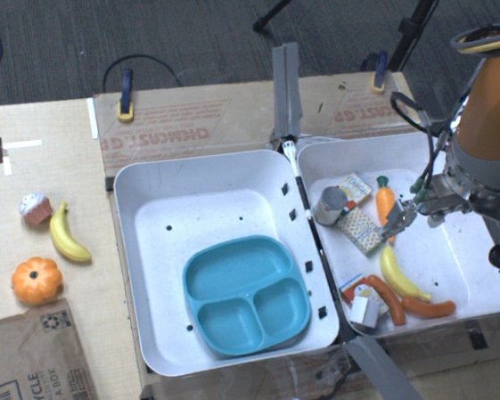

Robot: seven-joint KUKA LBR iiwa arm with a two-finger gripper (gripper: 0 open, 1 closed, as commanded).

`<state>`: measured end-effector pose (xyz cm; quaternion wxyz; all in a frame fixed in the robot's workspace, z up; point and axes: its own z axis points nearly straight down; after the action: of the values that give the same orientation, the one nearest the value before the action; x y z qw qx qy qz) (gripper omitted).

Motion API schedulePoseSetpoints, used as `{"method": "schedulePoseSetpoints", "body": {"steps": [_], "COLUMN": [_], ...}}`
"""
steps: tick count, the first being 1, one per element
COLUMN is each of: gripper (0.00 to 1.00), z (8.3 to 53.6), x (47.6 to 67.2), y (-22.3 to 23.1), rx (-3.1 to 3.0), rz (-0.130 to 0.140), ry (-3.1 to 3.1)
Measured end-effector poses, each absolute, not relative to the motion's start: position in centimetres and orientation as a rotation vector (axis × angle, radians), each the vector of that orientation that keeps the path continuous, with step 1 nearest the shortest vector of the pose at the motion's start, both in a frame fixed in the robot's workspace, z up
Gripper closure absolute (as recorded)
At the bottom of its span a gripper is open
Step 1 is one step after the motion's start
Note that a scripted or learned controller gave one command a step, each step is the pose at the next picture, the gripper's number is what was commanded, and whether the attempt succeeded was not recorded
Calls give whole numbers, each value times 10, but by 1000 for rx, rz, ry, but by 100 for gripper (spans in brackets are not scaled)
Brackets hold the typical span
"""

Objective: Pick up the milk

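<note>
Nearby, milk carton point(363, 306) boxed by sausage point(387, 298) and banana point(400, 276); end effector point(399, 219) grip state unreadable.

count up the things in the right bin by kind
banana: 1
carrot: 1
sausage: 2, lying crossed
can: 1
box: 2, the second partly hidden
milk: 1
Total: 8

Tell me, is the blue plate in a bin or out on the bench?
In a bin. The blue divided plate lies flat inside the left white bin, whose walls surround it on every side.
</note>
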<state>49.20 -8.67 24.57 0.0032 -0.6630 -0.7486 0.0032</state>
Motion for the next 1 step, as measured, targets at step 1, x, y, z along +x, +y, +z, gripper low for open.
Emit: {"method": "schedulePoseSetpoints", "body": {"steps": [1], "gripper": [0], "z": [188], "x": [490], "y": [-11], "rx": [-1908], "rz": [10], "ry": [-2488]}}
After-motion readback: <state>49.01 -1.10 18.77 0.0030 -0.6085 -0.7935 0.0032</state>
